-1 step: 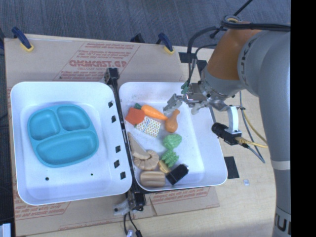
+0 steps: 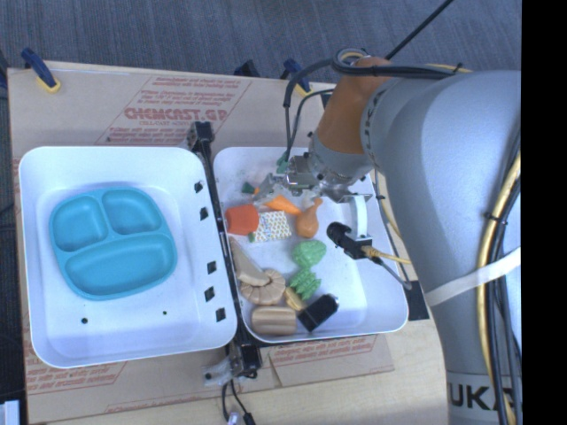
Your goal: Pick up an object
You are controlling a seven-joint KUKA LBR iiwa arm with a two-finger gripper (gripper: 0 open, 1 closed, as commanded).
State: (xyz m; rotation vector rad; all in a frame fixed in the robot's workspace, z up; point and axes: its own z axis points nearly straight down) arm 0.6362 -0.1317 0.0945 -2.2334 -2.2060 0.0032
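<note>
The gripper (image 2: 297,180) hovers at the right bin's (image 2: 390,312) twelve o'clock edge, its jaw state impossible to tell, just above a carrot (image 2: 283,205) and a drumstick (image 2: 308,221).

Toy food items lying loose in the right bin (image 2: 376,312): an orange-red block (image 2: 242,219) at the left, a speckled white block (image 2: 273,227) touching it, and an orange carrot (image 2: 283,206) with a tan drumstick (image 2: 308,220) nearer the far wall. Toward the near wall lie two green leafy pieces (image 2: 307,268), beige pieces (image 2: 264,297) and a black block (image 2: 318,312).
</note>
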